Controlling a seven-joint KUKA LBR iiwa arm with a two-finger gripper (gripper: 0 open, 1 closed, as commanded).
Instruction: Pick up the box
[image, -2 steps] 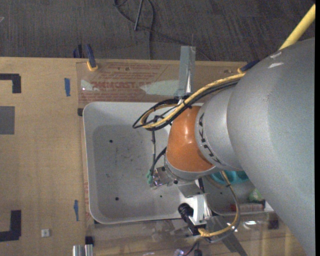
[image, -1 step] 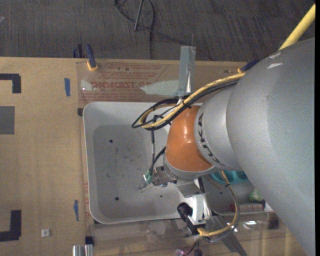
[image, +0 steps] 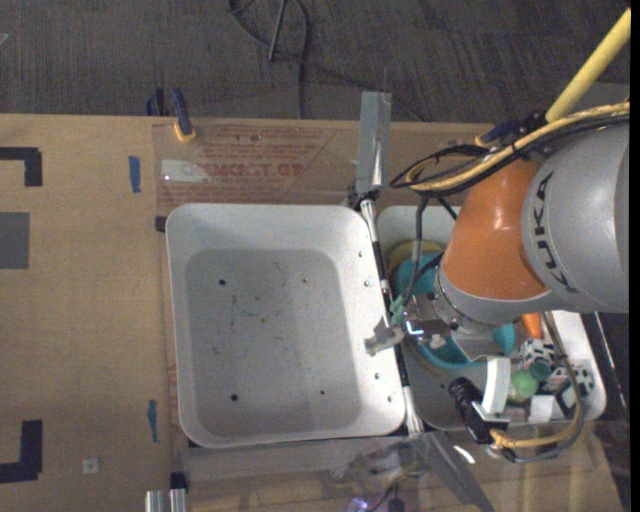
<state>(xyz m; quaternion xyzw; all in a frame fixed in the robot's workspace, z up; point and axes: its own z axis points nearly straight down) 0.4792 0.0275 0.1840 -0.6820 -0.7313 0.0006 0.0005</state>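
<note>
**Box in the right-hand bin, beside the wrist**

The box (image: 543, 406), a small white block as far as can be told, lies in the right bin (image: 596, 398), touching a green ball (image: 523, 383) and near a black-and-white patterned ball (image: 538, 354). The arm (image: 520, 235) hangs over this bin and covers a teal bowl (image: 440, 350). Whether its grasping end is released or clenched cannot be told. The left bin (image: 190, 240) adjoins on the desk (image: 80, 330).

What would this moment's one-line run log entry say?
arm: over right bin | pincer: hidden under wrist | box: not identifiable | right bin: cluttered with small items | left bin: bare floor showing
</note>
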